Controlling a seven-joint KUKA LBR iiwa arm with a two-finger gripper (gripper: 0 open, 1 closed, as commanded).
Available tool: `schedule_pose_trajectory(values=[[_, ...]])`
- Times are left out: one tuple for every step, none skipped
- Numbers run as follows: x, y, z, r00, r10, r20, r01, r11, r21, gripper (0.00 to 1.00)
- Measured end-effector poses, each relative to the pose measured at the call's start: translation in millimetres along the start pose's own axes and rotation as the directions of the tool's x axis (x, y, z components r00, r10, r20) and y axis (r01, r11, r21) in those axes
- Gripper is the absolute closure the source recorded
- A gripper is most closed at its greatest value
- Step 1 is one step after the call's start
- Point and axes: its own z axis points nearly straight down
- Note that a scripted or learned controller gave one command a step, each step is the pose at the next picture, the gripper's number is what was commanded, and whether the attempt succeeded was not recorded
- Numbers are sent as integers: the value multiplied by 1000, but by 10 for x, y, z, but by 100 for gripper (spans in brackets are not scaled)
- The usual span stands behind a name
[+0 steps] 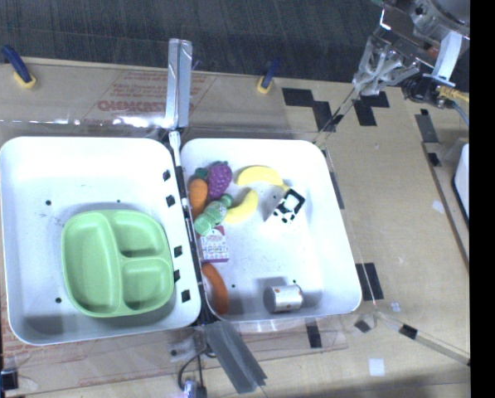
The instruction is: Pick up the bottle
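The bottle [210, 215] is small and green with a pale cap end. It lies tilted in the right bin [334, 247], close to that bin's left wall, between a carrot [198, 193] and a pink carton [215, 245]. A yellow banana [243, 207] touches its right side. My gripper [371, 73] hangs high over the bench at the upper right, outside the bins and far from the bottle, with nothing seen in it.
The right bin also holds purple grapes [220, 175], a second banana [259, 175], a white and black piece [287, 206], an orange item [215, 288] and a silver can [284, 297]. A green divided plate [118, 261] lies in the left bin [31, 181].
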Motion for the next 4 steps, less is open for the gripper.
schedule_pose_trajectory(values=[[-69, 2, -95, 998, -56, 0, 56, 998, 0, 100], [-245, -334, -155, 999, 42, 0, -42, 999, 3, 100], [-237, -332, -253, 999, 36, 1, -36, 999, 5, 100], [-236, -332, -253, 999, 36, 1, -36, 999, 5, 0]])
